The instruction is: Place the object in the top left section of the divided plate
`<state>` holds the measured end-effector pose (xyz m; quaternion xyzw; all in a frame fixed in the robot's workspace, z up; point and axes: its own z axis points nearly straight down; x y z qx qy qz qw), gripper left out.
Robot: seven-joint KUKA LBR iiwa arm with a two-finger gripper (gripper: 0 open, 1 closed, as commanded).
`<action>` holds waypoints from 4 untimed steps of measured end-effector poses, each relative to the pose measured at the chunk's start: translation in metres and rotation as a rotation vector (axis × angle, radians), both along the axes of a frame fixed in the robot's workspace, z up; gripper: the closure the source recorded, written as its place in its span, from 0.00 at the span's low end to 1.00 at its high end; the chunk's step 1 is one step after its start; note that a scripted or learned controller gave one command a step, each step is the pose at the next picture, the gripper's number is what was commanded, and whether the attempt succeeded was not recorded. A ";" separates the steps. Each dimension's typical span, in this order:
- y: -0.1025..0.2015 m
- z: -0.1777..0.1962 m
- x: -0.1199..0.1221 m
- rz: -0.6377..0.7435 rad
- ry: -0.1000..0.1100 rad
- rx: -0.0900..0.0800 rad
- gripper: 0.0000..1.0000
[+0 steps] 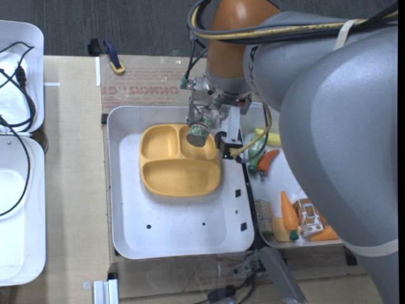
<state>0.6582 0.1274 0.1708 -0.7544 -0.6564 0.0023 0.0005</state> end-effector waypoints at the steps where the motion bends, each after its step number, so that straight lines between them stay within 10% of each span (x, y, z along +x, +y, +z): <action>1: -0.014 -0.075 -0.037 0.030 -0.017 0.000 1.00; 2: 0.029 0.038 -0.029 -0.081 -0.004 0.000 1.00; 3: 0.101 -0.075 -0.091 -0.116 -0.001 -0.001 1.00; 4: 0.098 -0.079 -0.133 -0.033 -0.002 -0.001 1.00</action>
